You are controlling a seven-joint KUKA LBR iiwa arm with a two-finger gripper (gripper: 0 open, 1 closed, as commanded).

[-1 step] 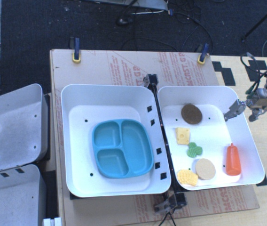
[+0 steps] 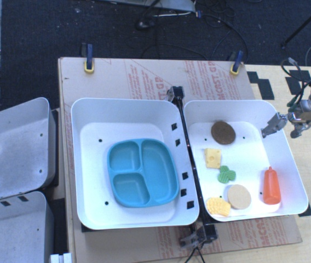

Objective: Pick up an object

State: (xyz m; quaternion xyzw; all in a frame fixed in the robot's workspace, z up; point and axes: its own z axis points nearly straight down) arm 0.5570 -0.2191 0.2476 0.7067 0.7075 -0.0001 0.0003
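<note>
The right bin (image 2: 254, 109) holds several toy foods: a brown round cookie (image 2: 223, 132), a yellow cheese wedge (image 2: 213, 158), a small green piece (image 2: 226, 175), a tan disc (image 2: 238, 196), a yellow ridged piece (image 2: 218, 206) and an orange-red bottle (image 2: 271, 186) lying near the right wall. My gripper (image 2: 285, 128) hangs over the bin's upper right rim, above and right of the cookie. It is open with nothing between its fingers.
The left bin (image 2: 90, 114) carries a blue three-compartment tray (image 2: 142, 172). A black divider (image 2: 185, 158) runs between the bins. Two spare white bins (image 2: 13, 147) lie off the bench at the left. Clamps sit at the board's far edge.
</note>
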